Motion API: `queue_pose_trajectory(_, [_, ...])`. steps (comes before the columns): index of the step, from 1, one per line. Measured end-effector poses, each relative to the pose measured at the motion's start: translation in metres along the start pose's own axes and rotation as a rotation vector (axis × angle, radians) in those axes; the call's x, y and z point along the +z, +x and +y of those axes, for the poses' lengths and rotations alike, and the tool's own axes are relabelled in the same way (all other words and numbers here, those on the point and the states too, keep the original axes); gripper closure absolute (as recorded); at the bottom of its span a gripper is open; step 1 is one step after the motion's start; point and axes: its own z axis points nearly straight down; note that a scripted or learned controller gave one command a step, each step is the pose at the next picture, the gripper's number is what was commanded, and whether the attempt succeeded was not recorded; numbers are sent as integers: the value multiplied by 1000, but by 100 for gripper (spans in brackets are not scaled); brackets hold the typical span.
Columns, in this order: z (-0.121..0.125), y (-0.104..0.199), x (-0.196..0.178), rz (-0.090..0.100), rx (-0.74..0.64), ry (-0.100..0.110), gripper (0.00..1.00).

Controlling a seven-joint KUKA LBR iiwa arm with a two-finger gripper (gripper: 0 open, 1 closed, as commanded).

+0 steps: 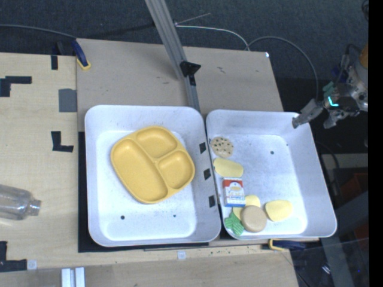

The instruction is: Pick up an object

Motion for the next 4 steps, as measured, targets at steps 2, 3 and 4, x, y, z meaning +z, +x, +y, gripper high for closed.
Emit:
queue_pose_trajectory(2, [-25, 4, 69, 4, 1, 9, 0])
queue_pose_trajectory(3, [-23, 4, 65, 2, -1, 0, 0])
queue_pose_trajectory(4, [-23, 4, 65, 2, -1, 0, 0])
